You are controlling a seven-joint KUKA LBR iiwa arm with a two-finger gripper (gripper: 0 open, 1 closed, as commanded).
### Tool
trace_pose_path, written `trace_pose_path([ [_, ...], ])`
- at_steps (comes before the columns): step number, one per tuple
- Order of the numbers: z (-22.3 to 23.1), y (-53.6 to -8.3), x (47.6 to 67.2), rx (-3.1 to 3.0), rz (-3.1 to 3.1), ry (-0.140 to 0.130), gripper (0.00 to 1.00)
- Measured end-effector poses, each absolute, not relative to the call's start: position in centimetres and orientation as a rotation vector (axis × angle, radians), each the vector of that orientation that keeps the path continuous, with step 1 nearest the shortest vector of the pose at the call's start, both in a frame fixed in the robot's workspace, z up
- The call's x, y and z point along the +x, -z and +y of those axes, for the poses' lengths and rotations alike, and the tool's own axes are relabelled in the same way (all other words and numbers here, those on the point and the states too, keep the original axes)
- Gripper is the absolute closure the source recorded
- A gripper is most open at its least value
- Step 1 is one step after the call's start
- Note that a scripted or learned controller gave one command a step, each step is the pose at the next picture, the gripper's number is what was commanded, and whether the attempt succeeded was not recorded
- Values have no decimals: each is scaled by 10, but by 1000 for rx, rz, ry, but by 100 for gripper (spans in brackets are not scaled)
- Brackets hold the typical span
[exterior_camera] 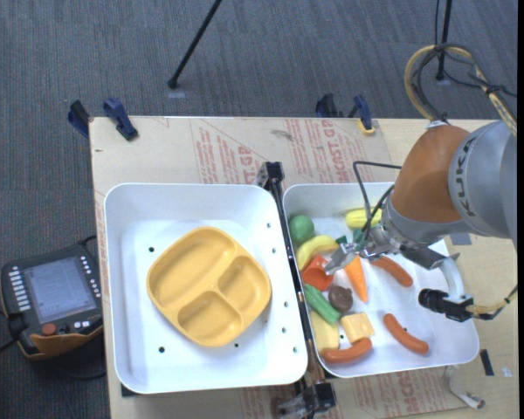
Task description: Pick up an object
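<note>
Across the bench [201, 147], the left bin [122, 208] carries a yellow divided plate [208, 285], and the right bin [458, 343] is crowded with toy food (sausages, cheese, a green ball). Reaching in from the right, the arm [445, 186] slants down; its hand [342, 257] sits among banana [310, 249], carrot [357, 278] and pepper [316, 277], grip unreadable.

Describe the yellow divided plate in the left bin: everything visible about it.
The yellow divided plate is a rounded-square tray, plastic by its look, with a raised rim and three compartments: one large, two smaller. All three hold nothing. It lies flat and face up on the floor of the left bin, roughly in the middle and turned at an angle to the bin's walls. It touches only the bin floor.
</note>
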State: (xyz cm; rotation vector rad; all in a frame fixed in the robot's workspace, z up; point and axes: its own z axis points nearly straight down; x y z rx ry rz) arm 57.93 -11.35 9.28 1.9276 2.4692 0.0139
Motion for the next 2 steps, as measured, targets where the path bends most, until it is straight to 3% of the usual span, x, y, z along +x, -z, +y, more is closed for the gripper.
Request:
trace_pose_path([
  [1,-114,-98,577,1936,2472,-4,100],
  [2,-42,-185,537,2312,2136,7,100],
])
